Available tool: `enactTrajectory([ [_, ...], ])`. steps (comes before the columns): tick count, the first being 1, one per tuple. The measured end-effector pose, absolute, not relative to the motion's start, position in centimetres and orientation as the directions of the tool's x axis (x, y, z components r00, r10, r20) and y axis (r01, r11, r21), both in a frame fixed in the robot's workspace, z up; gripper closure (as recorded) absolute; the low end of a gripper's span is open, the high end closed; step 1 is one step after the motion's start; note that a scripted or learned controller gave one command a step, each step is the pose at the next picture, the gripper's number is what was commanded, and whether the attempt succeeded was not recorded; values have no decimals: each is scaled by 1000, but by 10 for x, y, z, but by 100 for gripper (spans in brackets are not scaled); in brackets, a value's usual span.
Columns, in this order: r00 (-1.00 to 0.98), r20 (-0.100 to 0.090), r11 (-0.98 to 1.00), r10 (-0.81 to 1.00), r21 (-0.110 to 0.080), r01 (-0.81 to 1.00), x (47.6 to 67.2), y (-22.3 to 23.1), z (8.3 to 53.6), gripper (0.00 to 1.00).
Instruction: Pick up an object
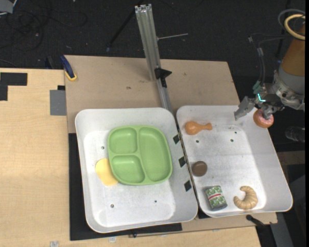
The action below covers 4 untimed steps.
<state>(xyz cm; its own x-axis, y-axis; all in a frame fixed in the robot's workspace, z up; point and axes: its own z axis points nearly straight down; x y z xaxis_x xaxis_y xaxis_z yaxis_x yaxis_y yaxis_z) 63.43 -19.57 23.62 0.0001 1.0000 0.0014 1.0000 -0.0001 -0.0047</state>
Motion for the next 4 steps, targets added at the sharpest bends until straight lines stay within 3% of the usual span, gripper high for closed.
enactTrajectory([
  [1, 0, 1, 0, 1000, -2, 1000, 635, -196, 237, 0],
  [4, -4, 1, 4, 1000, -7, 1000, 636, -186, 103, 0],
])
